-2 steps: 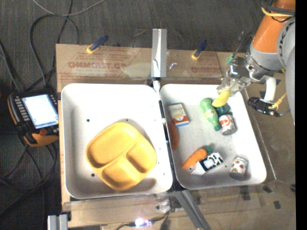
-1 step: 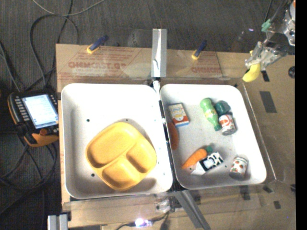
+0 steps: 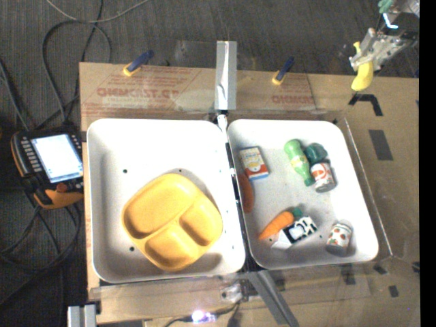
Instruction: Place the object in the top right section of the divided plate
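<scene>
The tool point(image 3: 373, 54) is hanging at the upper right of the camera view, above the cardboard-covered tabletop point(image 3: 157, 90) and beyond the far right corner of the right bin point(image 3: 357, 182). A yellow banana point(image 3: 362, 75) is sitting between its fingers, pointing downward, so the tool is gripping the banana.

Below and to the left, the right bin is holding the loose things: a small carton point(image 3: 253, 162) near its left wall, a brown sausage point(image 3: 247, 191) lying just below that against the divider, a green bottle point(image 3: 296, 157) lying touching a dark-capped can point(image 3: 319, 168), a carrot point(image 3: 276, 225) lying touching a black-and-white box point(image 3: 300, 231), and a small white cup point(image 3: 338, 237) near the front right corner.

The left bin point(image 3: 109, 148) is carrying the yellow divided plate point(image 3: 173, 221), sitting flat and turned at an angle in the front half of the bin, well apart from the banana.

At the far left edge, beside the tabletop, a handheld screen point(image 3: 49, 159) is glowing. Two clamps point(image 3: 138, 62) are gripping the far edge of the cardboard.
</scene>
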{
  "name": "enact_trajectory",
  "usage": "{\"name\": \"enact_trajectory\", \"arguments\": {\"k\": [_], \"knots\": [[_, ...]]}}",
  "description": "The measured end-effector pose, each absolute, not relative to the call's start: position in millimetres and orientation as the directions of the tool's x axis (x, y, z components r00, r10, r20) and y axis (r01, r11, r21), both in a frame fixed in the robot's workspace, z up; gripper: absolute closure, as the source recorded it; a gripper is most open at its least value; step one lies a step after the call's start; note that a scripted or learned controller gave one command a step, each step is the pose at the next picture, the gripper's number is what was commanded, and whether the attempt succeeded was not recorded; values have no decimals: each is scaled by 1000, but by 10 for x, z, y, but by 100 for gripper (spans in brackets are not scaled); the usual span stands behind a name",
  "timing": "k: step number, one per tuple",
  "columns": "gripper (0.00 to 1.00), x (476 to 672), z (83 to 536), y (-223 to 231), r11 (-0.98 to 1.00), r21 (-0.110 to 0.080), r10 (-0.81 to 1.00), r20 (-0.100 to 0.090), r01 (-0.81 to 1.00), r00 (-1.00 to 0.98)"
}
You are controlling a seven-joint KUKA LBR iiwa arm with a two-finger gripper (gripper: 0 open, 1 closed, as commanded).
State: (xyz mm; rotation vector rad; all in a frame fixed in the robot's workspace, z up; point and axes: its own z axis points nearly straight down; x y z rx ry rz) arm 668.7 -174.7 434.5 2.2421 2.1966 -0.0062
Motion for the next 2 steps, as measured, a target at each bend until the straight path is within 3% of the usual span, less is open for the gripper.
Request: {"name": "enact_trajectory", "arguments": {"k": [1, 2], "knots": [[100, 6554, 4338, -884, 104, -1, 995, -2, 995, -104], [100, 6688, 4334, -56, 236, -1, 972, -1, 972, -236]]}}
